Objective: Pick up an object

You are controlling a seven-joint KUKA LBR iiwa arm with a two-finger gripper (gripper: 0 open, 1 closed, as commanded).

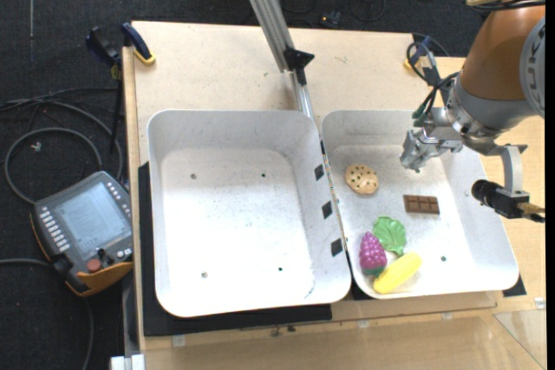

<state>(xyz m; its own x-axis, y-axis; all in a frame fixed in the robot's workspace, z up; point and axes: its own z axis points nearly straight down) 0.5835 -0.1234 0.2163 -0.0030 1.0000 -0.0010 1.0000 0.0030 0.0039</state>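
Pale wood forms the bench [225,65] you are looking down on, filling most of the frame. Two shallow white bins sit on it side by side, touching along their inner edges: the left bin [173,143] at centre left and the right bin [486,247] at centre right. From the upper right of the frame your arm [503,56] reaches in, orange-brown over a grey wrist. Its gripper [414,153] hangs over the upper part of the right bin, nothing between its fingers; you cannot tell from this angle whether they are spread or closed. A teach pendant [82,225] lies on the dark floor at the lower left. Inside the right bin, a yellow banana [397,273] lies near the lower edge, touching a purple bunch of grapes [372,253] and a green leaf [391,233]. A round cookie [362,179] sits left of centre, below and left of the gripper. A brown chocolate bar [421,204] lies just right of it.
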